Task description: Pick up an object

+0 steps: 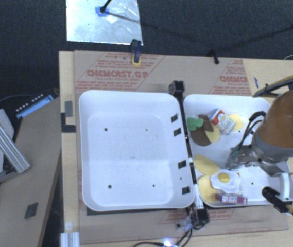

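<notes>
The scene is lit evenly and fairly brightly from overhead. The two white bins (131, 148) are rendered near overexposure, with only faint shading along their walls. Glare is seen on the silvery sheet (104, 14) at the top. Shadows are soft and short. Slight softness is noticed throughout, and small items are left blurred. The dark floor (22, 30) is shown grainy.

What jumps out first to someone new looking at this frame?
The arm, grey with an orange band, reaching in from the right over the right bin. Next, the toy food clustered in that bin: a fried egg near the front, a brown piece with a green bit toward the back. The left bin fills the middle.
</notes>
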Controlling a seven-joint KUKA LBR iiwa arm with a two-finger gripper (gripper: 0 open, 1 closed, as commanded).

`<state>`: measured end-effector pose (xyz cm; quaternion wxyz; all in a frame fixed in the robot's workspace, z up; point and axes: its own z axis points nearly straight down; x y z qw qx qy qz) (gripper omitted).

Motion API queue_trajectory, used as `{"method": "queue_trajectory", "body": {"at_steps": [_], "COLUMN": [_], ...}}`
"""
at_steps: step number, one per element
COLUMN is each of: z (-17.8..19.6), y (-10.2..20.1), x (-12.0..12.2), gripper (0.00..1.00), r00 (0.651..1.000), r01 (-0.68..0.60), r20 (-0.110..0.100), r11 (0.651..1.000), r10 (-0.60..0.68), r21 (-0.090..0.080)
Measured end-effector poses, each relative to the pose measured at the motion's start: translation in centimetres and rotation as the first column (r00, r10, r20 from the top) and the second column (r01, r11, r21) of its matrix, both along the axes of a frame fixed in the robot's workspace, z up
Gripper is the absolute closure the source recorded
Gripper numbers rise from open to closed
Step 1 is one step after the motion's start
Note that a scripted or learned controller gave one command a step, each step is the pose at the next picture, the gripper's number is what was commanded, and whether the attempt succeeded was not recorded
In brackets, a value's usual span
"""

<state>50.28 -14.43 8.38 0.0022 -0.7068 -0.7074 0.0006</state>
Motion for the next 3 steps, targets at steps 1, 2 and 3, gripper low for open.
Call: {"method": "queue_trajectory", "body": {"at_steps": [1,2,3], "z": [0.1,1.2,3.8], "y": [3.5,4.3,5.6], "x": [5.1,4.2,5.0], "gripper": [1.0,1.0,1.0], "r00": [1.0,1.0,1.0], "r01": [-0.008,-0.004,-0.005], "r20": [0.009,0.004,0.008], "r11": [1.0,1.0,1.0], "r10": [0.008,0.004,0.005], "r21": [-0.002,-0.002,-0.003]}}
